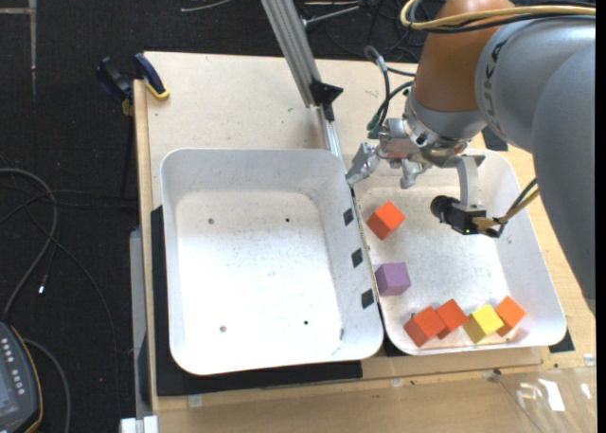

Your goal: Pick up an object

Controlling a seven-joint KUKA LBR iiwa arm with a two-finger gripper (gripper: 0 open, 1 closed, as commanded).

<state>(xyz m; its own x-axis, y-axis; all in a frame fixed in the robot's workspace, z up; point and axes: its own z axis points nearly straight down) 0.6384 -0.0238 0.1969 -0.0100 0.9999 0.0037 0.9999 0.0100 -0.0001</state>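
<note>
**Pick — approach stage, nothing held**

Orange cube [385, 219] — right bin [535, 261], upper left, apart from purple cube [392, 278] and front-row blocks. Gripper [386, 168] just above it, fingers spread, empty. Next: descend squarely over cube, then close.

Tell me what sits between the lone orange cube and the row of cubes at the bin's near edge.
The purple cube, lying apart from the orange cube and the row, as the camera view shows.
</note>
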